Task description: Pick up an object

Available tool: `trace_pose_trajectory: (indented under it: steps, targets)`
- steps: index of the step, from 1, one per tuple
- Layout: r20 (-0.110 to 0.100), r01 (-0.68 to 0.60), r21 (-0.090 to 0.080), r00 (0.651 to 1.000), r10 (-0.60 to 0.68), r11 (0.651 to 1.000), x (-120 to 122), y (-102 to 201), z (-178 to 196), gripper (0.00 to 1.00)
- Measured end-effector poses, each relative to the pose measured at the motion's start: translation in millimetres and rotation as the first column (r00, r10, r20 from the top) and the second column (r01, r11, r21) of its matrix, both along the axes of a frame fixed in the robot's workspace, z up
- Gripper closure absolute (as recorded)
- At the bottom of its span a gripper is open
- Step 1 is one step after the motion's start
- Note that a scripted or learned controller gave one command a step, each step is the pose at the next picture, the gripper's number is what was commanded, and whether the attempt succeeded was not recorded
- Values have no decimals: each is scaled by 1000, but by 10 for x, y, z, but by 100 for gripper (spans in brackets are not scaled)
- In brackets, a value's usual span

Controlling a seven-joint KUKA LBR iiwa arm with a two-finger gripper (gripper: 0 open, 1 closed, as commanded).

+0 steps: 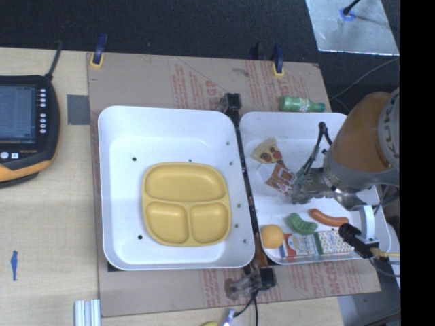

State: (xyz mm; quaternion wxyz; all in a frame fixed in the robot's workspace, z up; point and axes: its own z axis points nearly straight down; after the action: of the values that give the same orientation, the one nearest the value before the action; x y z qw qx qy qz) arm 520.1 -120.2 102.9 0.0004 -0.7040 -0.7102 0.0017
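Table point(61, 250): carries two shallow white bins side by side on a cardboard sheet.

Left bin point(122, 141): holds one yellow divided plate point(185, 203), lying flat.

Right bin point(289, 128): holds the candidate objects. Pizza slice toy point(267, 153) near the upper left; brown packet point(280, 178) just below it; green pickle-shaped toy point(301, 223) and red sausage point(328, 216) side by side lower down; orange ball point(272, 236) at the lower left; printed carton point(319, 244) lying flat along the near wall.

Outside the bins: green bottle point(302, 104) on its side beyond the right bin; handheld pendant point(24, 129) at the far left.

Claw point(303, 190): low in the right bin, just beside the brown packet, above the pickle toy. Whether it is released or clenched cannot be told; nothing is seen between its tips.

Step in hand, as judged: closing on an object in the middle of the right bin, the packet being nearest.

Handling note: centre over one item alone, away from neighbours; the flat packet likely needs a low, edge-on pinch; lift straight up, clear of the bin wall
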Motion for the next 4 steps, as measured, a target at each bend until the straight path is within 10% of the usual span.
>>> trace_pose_trajectory:
  steps: [1, 2, 3, 4]
  targets:
    - [0, 0, 0, 1000, 0, 1000, 0, 0, 0, 0]
    - [1, 2, 1, 1000, -2, 1000, 513, 237, -106, 0]
    - [1, 2, 0, 1000, -2, 1000, 515, 222, 3, 100]
    - [1, 5, 3, 1000, -5, 1000, 612, 848, 893, 100]
